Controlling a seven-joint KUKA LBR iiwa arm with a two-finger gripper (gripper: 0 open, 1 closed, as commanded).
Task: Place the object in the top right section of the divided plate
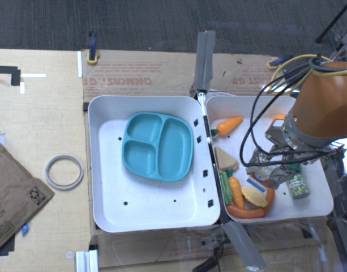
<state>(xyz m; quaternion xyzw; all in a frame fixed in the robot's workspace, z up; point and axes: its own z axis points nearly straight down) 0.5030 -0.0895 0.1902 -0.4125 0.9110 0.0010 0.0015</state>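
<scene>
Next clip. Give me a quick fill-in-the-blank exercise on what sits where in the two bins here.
1. The teal divided plastic plate lies in the ____ shallow white bin.
2. The plate has ____ sections.
3. The orange toy carrot lies in the ____ shallow white bin.
4. The arm's end effector hangs over the ____ bin.

Missing words: left; three; right; right
</scene>
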